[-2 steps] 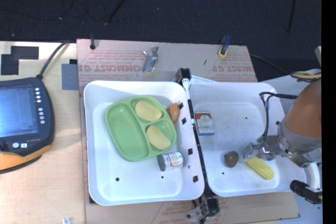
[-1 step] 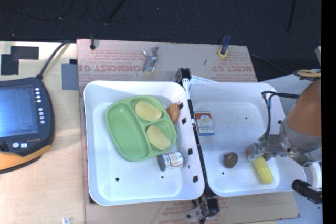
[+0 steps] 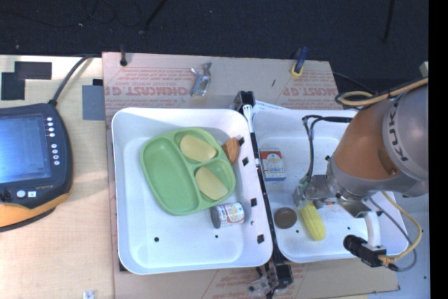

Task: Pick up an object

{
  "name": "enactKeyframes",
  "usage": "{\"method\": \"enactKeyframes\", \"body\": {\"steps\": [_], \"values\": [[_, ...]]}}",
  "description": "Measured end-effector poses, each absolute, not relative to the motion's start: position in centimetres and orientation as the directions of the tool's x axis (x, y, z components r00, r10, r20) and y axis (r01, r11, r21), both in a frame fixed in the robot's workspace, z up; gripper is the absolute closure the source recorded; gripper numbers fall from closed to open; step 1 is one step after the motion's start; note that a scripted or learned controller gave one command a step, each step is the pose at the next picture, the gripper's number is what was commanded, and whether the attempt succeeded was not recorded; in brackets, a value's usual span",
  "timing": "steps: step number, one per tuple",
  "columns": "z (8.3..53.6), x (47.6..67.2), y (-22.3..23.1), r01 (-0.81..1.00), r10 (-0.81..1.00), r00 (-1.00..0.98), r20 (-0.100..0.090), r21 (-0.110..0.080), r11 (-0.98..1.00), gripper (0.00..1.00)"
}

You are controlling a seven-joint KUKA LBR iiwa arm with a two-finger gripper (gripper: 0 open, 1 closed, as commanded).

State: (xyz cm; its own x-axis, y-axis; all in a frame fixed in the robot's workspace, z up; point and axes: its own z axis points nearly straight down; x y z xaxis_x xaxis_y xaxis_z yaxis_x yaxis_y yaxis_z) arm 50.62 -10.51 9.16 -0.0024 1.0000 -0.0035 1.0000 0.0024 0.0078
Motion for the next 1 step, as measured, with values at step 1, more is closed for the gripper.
{"method": "enactKeyframes", "body": {"steps": [1], "values": [[19.37,53.68,-2.30,1.000,1.000,-0.009,0.003,0.009,0.009,1.00]]}}
